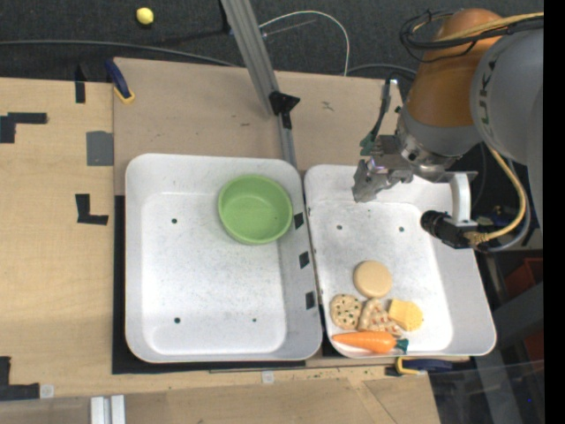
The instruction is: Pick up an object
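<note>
In the right bin (415, 237), near its front edge, lies a cluster of toy food: a round tan biscuit (372, 279), a chocolate-chip cookie (344, 309), a yellow cheese piece (405, 314), a pale cracker (374, 314) and an orange carrot (364, 343). A green bowl (255, 208) sits at the back right of the left bin (177, 263). My gripper (365, 189) hangs over the back left part of the right bin, well behind the food, with nothing visible between its fingers.
A slanted metal pole (256, 51) crosses above the back of the bins. A small yellow ball (145, 15) lies on the dark floor at the far left. The arm's grey and orange body (468, 78) fills the upper right.
</note>
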